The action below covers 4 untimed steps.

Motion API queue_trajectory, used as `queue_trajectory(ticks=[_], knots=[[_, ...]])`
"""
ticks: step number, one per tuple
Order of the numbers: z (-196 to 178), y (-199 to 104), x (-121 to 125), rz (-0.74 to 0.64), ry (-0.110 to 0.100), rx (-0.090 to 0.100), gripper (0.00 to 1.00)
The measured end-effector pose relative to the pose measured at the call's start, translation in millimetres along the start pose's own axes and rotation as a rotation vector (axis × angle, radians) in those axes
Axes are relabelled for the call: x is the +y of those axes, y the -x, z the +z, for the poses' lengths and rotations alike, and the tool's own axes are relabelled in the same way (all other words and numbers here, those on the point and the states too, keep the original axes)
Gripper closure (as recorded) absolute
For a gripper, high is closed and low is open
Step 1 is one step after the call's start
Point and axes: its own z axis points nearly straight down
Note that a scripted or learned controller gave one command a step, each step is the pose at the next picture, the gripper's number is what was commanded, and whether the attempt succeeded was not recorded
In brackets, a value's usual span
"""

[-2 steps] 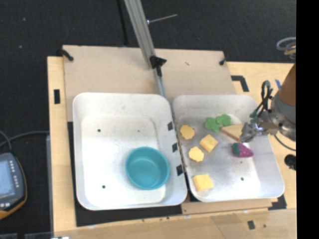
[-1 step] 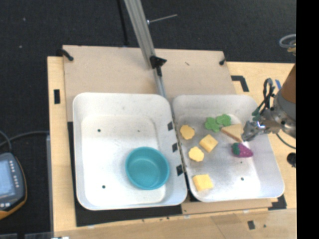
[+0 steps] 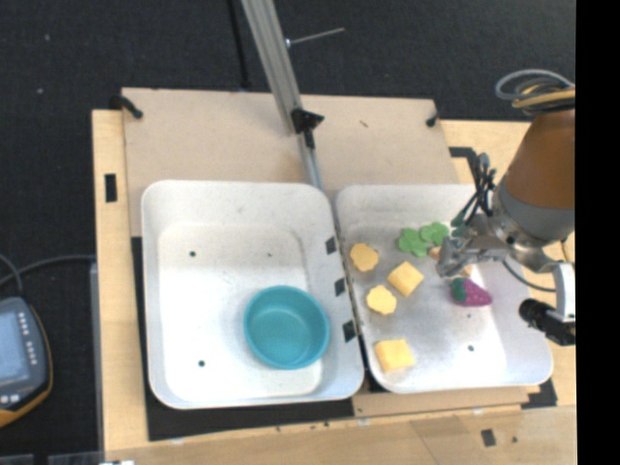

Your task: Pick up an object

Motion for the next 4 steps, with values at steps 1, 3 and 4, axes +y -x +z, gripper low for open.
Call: queue_trajectory(ticks=[1,3,4], knots=[[6,-56,9,-0.001,-0.001,0.001,1.00],[-14,-153,14,-0.001,0.000,0.001,1.00],[-14,-199,25,-0.001,-0.001,0.001,1.00]])
